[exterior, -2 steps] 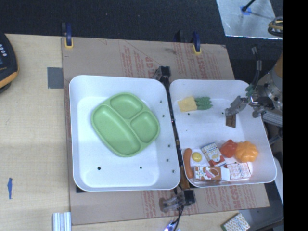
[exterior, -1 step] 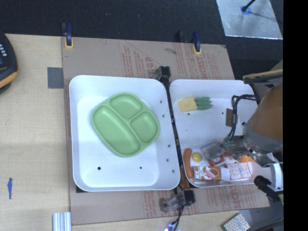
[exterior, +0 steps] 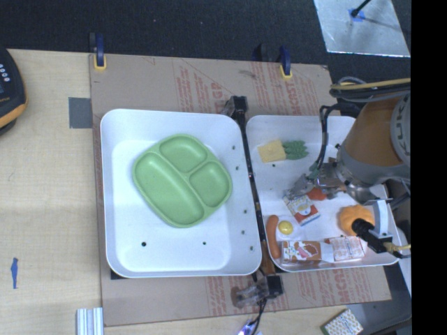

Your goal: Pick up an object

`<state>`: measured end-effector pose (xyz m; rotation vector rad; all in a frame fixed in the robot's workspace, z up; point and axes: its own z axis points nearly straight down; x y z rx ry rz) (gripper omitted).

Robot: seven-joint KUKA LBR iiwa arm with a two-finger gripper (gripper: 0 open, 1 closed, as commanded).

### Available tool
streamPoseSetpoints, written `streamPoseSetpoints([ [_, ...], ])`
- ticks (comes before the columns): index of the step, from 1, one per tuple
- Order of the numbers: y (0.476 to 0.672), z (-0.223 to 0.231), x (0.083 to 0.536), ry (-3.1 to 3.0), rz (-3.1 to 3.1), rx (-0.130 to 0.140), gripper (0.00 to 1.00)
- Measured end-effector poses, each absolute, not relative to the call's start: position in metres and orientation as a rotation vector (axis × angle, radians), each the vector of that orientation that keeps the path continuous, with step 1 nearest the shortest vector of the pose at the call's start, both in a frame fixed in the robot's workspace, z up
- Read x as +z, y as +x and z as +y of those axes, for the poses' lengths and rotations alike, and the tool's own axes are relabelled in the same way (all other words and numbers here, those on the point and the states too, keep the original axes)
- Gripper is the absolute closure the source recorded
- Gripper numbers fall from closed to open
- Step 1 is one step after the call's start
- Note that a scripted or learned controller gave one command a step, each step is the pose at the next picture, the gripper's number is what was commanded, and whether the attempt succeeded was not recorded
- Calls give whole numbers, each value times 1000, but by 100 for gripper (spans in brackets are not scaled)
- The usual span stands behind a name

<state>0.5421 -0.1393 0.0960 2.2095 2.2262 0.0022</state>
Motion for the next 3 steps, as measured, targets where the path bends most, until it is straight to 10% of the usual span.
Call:
streamPoseSetpoints([
  [1,542,-139,108,2210,2225,8,100],
  [2,542,-139,107,2209,2228,6,0],
  [3,636,-108,92,2208,2229,5,0],
])
